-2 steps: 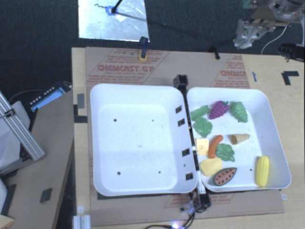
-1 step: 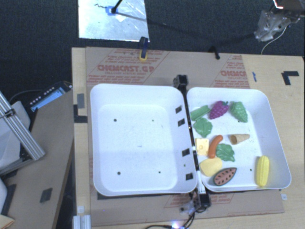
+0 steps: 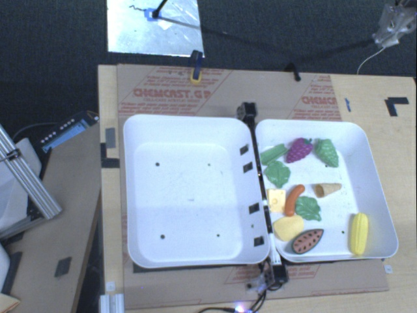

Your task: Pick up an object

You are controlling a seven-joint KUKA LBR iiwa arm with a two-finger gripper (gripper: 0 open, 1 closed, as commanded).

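You are looking at two white bins sitting side by side on the bench. The left bin (image 3: 189,194) is lying bare, while the right bin (image 3: 374,175) is holding all the toy food. Nothing is being lifted, so I judge the pick as not yet begun.

Going down in size: the corn (image 3: 358,233) is lying near the right bin's front right corner, the grapes (image 3: 299,150) are resting toward the back, the carrot (image 3: 294,199) is lying mid-bin, and the cone (image 3: 328,189) is sitting just right of it.

The gripper (image 3: 393,25) is hanging at the top right corner, well apart from the bins, partly cut off and blurred; you cannot tell its state.
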